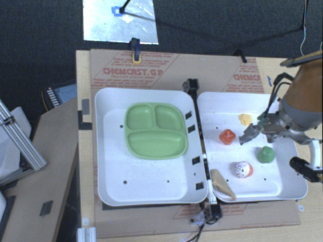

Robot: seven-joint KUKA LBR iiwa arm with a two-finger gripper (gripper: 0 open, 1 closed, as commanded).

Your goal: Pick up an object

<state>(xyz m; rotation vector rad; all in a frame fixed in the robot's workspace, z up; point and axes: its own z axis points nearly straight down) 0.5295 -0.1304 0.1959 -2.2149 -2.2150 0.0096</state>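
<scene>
- In the right bin (287, 188), the gripper (248, 135) hangs just right of the red toy (227, 136); whether it's apart or together, I cannot tell.
- That toy looks small, light, probably hard and smooth; pinch across its middle.

1. The arm (307, 92) reaches in from the right edge, its orange band high on the right side and a grey section below it.
2. The wrist slants down and leftward from that grey section.
3. The gripper (248, 134) sits at the arm's left end, pointing left and slightly down.
4. Dark cabling loops beside the band, on its left.
5. Whether the gripper is parted or closed cannot be made out at this angle.
</scene>
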